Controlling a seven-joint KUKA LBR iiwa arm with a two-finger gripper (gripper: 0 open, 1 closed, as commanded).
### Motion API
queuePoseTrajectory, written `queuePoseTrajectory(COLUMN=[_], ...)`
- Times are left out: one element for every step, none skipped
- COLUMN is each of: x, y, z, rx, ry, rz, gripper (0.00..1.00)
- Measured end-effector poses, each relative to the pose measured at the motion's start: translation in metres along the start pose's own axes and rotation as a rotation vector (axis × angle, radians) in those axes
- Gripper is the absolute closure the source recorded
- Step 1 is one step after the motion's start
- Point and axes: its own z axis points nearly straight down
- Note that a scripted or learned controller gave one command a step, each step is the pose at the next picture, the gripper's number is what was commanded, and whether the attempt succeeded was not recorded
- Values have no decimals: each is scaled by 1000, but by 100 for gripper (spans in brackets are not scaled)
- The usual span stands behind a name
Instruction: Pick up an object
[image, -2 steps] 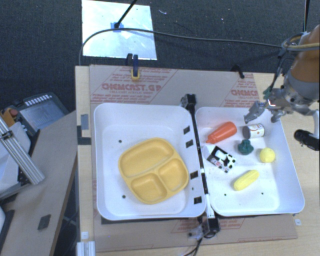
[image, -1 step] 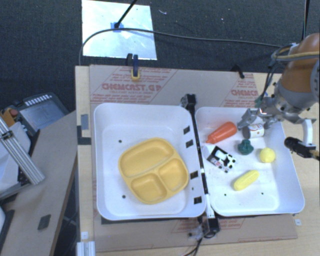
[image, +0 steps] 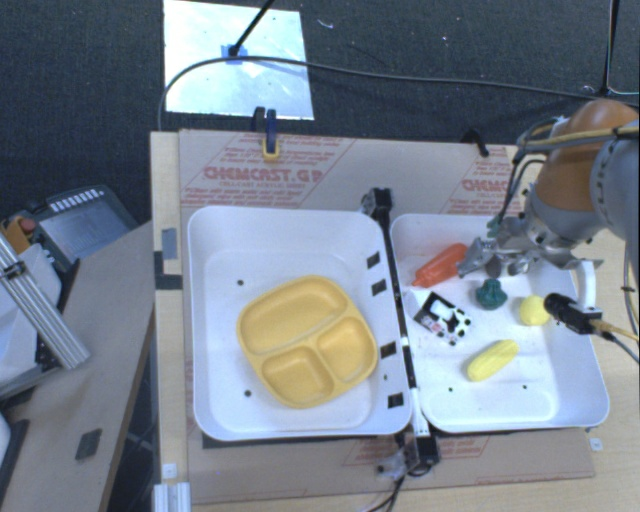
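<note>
Hovering low over the right bin (image: 575, 405), the end effector (image: 497, 257) is positioned between the orange carrot (image: 441, 265) and the green toy (image: 490, 294), presumably so either can be grasped, though whether it is released or clenched cannot be told.

Divided tray (image: 305, 340) sits in the left bin (image: 215, 235); in the right bin (image: 560, 400), carrot (image: 440, 265) lies rearmost, corn cob (image: 492, 360) nearest front, gripper (image: 490, 258) over the back.
</note>
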Motion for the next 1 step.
queuePoseTrajectory(x=[1], y=[0], z=[40], rx=[-1], ry=[0], rz=[0], gripper=[0])
